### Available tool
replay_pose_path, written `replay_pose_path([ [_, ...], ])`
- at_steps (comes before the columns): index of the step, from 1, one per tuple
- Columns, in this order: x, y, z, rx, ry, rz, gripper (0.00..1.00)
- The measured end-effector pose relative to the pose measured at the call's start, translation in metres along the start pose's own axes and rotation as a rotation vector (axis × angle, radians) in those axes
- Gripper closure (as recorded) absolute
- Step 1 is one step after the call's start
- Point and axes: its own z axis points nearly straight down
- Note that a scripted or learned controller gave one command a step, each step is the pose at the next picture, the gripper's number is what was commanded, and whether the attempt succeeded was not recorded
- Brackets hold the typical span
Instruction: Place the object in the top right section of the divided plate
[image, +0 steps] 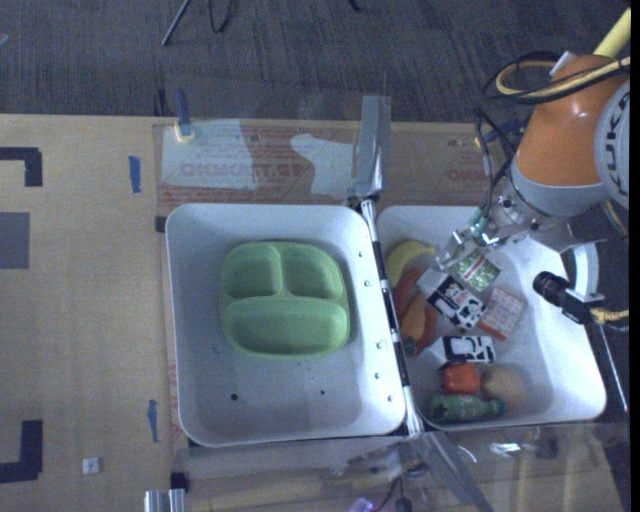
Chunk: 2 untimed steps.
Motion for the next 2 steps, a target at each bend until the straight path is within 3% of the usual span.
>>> replay_pose_path([
  [1, 0.047, 0.074, -0.05, -0.001, -0.001, -0.057, 1.0],
  [2, 0.109, 0.106, -0.024, 0.001, 0.001, -0.483, 1.0],
])
